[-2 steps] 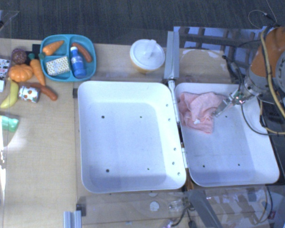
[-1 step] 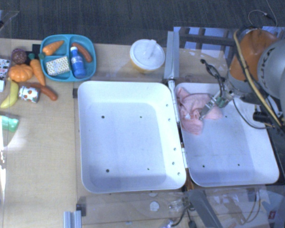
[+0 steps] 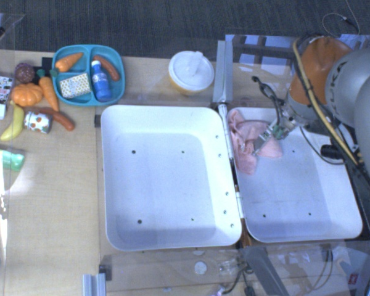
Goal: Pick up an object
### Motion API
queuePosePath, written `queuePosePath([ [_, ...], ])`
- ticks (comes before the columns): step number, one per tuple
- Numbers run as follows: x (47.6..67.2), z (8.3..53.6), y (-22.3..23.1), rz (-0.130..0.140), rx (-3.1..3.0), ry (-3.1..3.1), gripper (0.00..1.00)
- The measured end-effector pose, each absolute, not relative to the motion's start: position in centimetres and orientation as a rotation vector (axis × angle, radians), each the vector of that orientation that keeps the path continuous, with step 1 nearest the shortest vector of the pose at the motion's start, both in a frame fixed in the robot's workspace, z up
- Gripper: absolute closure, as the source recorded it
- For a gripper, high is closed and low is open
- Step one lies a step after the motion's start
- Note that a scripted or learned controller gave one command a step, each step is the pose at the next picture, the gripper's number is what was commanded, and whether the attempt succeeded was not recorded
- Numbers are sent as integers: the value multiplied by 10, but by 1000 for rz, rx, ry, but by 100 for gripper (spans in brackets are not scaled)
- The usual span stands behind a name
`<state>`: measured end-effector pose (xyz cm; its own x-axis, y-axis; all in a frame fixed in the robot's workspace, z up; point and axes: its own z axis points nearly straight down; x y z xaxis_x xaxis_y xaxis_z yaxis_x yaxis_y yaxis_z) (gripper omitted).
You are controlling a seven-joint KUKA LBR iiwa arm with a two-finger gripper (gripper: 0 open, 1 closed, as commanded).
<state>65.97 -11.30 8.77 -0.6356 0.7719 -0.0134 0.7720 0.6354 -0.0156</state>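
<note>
A crumpled pink, cloth-like object (image 3: 243, 143) lies in the back left corner of the right bin (image 3: 308, 217), close to the wall shared with the left bin (image 3: 166, 184). My gripper (image 3: 271, 134) reaches down from the grey arm (image 3: 351, 85) at the upper right. Its tip sits at the right edge of the pink object, touching or just over it. The gripper's small dark parts blur into the object, so its state is unclear.
A teal divided plate (image 3: 116, 63) with toy food stands at the back left, beside a white-lidded yellow bowl (image 3: 191, 71). Toy vegetables, a banana (image 3: 12, 125) and a small can (image 3: 37, 122) lie on the bench at the left. Cables (image 3: 333, 143) hang along the arm over the right bin.
</note>
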Motion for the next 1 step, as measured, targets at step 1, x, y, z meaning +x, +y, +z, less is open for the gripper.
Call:
queuePosePath([
  [1,663,88,-105,-12,1579,2715,0],
])
